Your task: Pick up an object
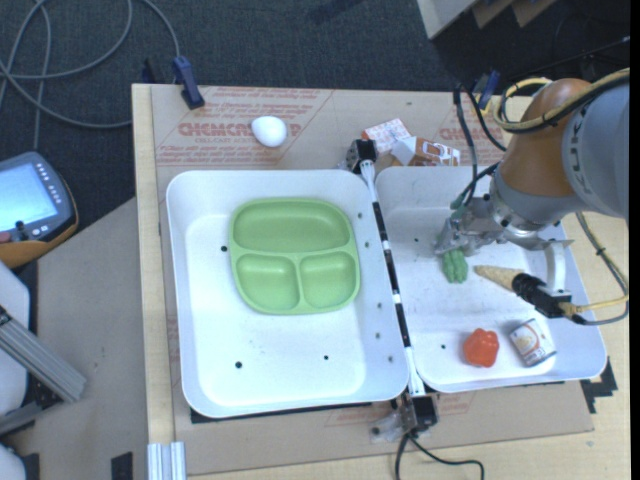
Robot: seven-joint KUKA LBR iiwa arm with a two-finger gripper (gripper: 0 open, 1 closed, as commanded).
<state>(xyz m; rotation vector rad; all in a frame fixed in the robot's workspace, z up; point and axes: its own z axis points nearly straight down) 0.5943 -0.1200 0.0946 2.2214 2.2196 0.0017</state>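
My gripper (453, 244) hangs low over the left half of the right bin (430, 193), at the end of the grey arm with the orange band. Directly beneath its tip lies a small green toy vegetable (456, 267), touching or nearly touching the gripper; the wrist hides how the two meet. A tan cone-shaped piece (491, 274) lies just right of the green toy. Nearer the front of this bin sit a red toy pepper (481, 348) and a small labelled can (531, 342).
The left bin (200, 298) holds a green divided plate (295, 254). Behind the bins, on the cardboard, lie a white egg (268, 130), crumpled wrappers (402, 142) and a blue clamp (187, 81). A ridge (385, 268) separates the bins.
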